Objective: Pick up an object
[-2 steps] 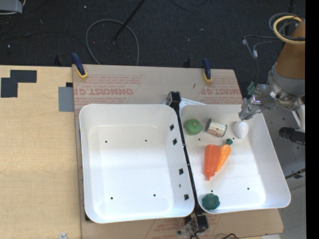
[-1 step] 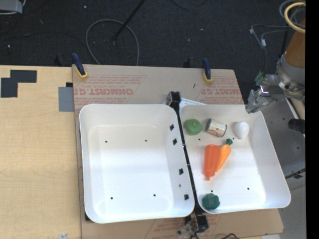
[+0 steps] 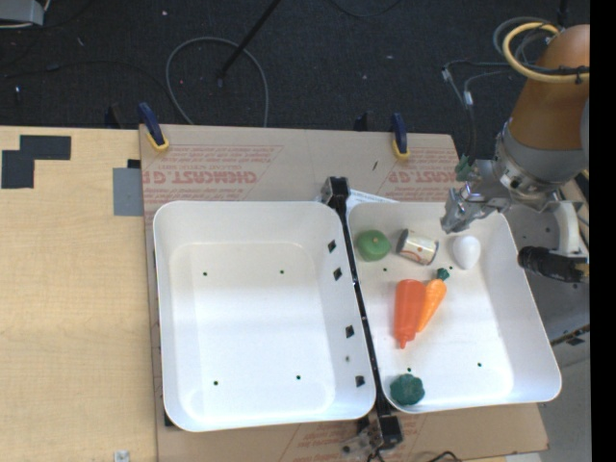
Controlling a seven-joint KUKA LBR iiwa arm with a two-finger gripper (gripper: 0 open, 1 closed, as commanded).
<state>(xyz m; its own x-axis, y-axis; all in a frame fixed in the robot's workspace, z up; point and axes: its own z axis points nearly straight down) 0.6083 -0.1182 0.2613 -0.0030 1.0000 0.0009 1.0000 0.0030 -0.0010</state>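
The left bin (image 3: pixel 192 258) sat bare beside the right bin (image 3: pixel 510 354), which held a green ball (image 3: pixel 373 245), a small tilted can (image 3: pixel 418 247), an orange carrot (image 3: pixel 416 311), a white egg (image 3: pixel 466 251) and a dark green lump (image 3: pixel 407 390) at the front edge. The gripper (image 3: pixel 460 210) hovered above the egg; whether it was spread was too blurred to tell

Robotics lab: clamped cardboard (image 3: pixel 289 166) on bench, loose cables (image 3: pixel 217 65), white bins (image 3: pixel 250 412).
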